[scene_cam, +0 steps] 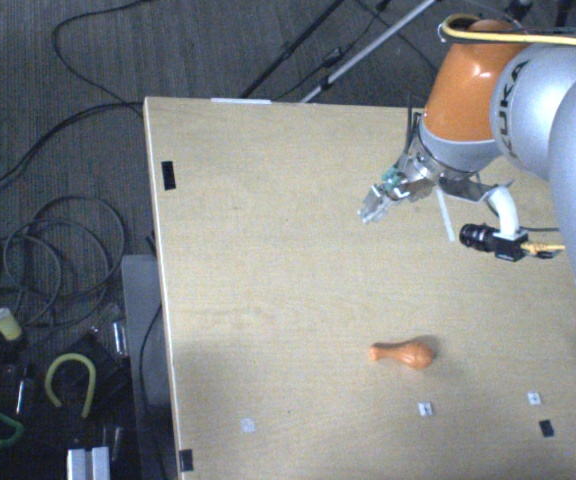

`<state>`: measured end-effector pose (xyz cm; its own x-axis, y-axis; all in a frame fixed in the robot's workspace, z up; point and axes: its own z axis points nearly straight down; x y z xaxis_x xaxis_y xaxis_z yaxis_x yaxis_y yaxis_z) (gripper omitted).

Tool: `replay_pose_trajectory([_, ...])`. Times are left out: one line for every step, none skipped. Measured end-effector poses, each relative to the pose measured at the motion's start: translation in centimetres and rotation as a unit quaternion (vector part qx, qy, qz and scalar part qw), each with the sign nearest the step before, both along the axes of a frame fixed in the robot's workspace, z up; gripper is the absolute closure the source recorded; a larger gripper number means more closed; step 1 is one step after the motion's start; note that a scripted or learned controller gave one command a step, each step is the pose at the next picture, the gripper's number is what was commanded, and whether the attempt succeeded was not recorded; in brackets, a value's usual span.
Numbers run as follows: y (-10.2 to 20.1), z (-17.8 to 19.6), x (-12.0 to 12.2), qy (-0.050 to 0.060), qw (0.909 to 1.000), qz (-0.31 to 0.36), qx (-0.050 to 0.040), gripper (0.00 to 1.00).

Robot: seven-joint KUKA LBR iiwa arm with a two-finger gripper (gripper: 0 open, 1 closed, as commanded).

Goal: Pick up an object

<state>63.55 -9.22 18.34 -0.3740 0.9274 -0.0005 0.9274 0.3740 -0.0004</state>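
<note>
A small orange, pear-shaped object [404,353] lies on its side on the tan bench top [268,288], toward the front right, with its narrow end pointing left. My gripper [376,204] hangs over the bench's right rear part, tilted down and to the left from the grey and orange arm [478,98]. It is well apart from the orange object, which lies nearer the front and slightly to the right. Nothing shows in the gripper.
A black cylinder [490,238] with a cable sticks out below the wrist. Small markers [425,408] dot the bench's front, and a black tape mark [168,175] sits near its left edge. Cables [48,248] and tools lie on the floor to the left.
</note>
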Motion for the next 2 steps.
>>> replay_pose_trajectory([0.0,0.9,0.0,0.000,1.0000,0.000,0.0004,1.00])
replay_pose_trajectory([-1.2,0.7,1.8,0.001,0.9632,-0.269,-0.0018,1.00])
